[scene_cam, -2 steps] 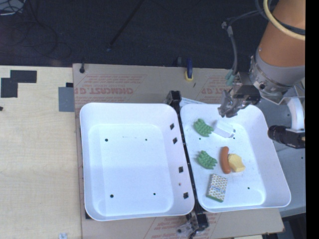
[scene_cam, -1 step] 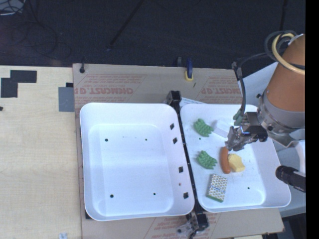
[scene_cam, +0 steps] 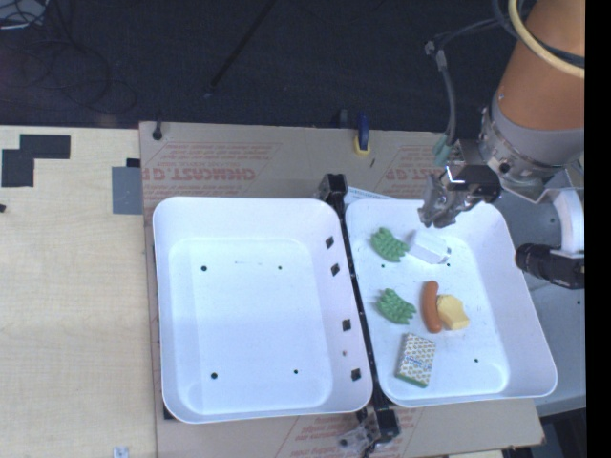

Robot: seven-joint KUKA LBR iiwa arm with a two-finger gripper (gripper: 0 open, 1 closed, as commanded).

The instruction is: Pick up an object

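1. Here, the right bin (scene_cam: 520,351) holds every loose object: a small white block (scene_cam: 429,250) near its far edge, a green ridged piece (scene_cam: 388,244) just left of that block, and a second green ridged piece (scene_cam: 395,305) nearer the middle
2. An orange sausage-shaped toy (scene_cam: 431,306) lies lengthwise right of the second green piece, touching a yellow chunk (scene_cam: 452,313) on its right side
3. A small patterned packet (scene_cam: 416,360), green and white, sits tilted at the near end of the bin; its print is too small to read
4. The gripper (scene_cam: 440,214) hangs over the far edge of the right bin, just above the white block; whether its tips are spread or pressed together cannot be told, and nothing is seen pinched in them
5. The arm's orange band (scene_cam: 544,55) rises at the upper right
6. The left bin (scene_cam: 177,351) sits beside the right one, joined by a black divider strip (scene_cam: 342,284)
7. Both rest on a cardboard sheet (scene_cam: 239,156) bearing mirrored red lettering, not clearly legible
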